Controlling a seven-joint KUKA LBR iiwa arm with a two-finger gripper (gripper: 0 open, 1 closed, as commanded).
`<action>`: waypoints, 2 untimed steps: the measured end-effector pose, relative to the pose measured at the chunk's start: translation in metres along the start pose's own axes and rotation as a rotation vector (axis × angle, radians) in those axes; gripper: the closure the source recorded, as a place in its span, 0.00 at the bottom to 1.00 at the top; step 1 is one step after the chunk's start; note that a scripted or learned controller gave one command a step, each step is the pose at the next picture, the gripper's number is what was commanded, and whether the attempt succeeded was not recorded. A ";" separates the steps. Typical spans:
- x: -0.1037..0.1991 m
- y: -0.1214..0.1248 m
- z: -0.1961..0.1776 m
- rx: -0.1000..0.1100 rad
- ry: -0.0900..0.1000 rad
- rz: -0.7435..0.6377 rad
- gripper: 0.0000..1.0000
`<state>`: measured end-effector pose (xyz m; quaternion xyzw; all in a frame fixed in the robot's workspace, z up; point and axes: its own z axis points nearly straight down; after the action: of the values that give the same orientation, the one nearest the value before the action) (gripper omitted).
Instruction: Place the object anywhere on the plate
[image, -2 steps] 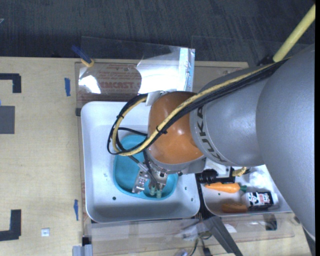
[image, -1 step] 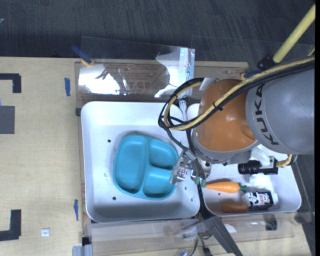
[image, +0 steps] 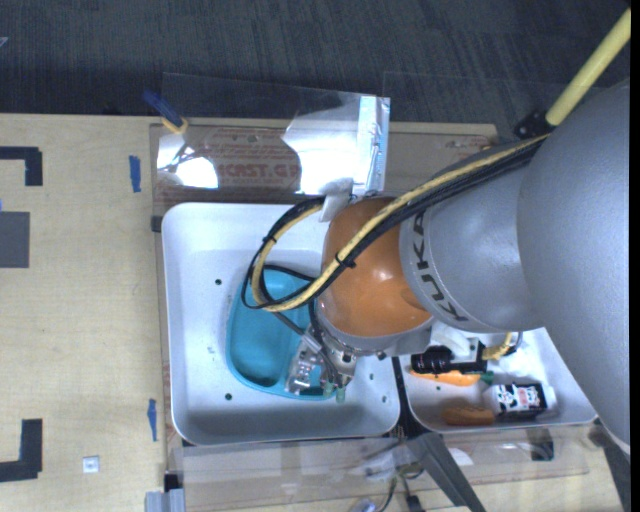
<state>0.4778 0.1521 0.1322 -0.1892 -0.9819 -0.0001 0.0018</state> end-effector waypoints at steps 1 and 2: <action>-0.024 -0.054 0.005 0.001 -0.003 -0.070 1.00; -0.048 -0.112 -0.098 -0.003 -0.011 -0.069 1.00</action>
<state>0.4814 0.0304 0.2302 -0.1551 -0.9879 -0.0006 -0.0038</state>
